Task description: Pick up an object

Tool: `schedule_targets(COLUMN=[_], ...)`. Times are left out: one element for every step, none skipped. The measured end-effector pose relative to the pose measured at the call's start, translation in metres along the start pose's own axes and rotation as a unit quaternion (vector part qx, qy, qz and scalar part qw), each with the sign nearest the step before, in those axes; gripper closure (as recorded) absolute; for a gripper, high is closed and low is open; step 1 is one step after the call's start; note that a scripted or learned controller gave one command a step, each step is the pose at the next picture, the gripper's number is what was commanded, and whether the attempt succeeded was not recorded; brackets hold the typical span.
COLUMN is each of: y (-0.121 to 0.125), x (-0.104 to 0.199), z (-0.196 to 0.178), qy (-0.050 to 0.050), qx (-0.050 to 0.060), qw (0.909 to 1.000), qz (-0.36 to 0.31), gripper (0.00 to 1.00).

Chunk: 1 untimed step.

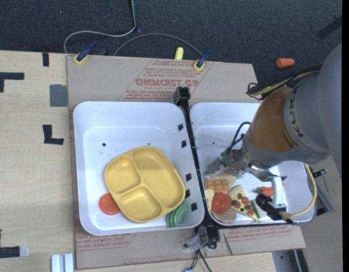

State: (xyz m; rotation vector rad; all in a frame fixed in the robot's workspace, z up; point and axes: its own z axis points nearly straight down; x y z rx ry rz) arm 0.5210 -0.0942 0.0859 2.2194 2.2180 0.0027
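Observation:
My gripper point(220, 164) hangs low over the left part of the right bin point(220, 118), reaching in from the right. Just below it lies a tan waffle piece point(217, 184). A red tomato-like toy point(221, 202) sits in front of the waffle, and a pizza slice point(243, 203) lies to its right. A small orange piece point(267, 191) shows beside the wrist. Nothing is visibly held.
The left bin point(89, 123) holds a yellow divided plate point(144, 183), an orange-red ball point(109, 204) at its front left and a green ribbed toy point(178, 215) at its front right. The black divider point(188, 146) runs between the bins. An orange bit point(285, 62) lies outside.

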Motion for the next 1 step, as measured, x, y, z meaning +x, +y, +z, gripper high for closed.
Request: schedule_targets(y=[0.0412], x=[-0.0989], z=[-0.0005], qy=[-0.002], qx=[-0.002], qw=[1.0], qz=[0.001], gripper=[0.0])
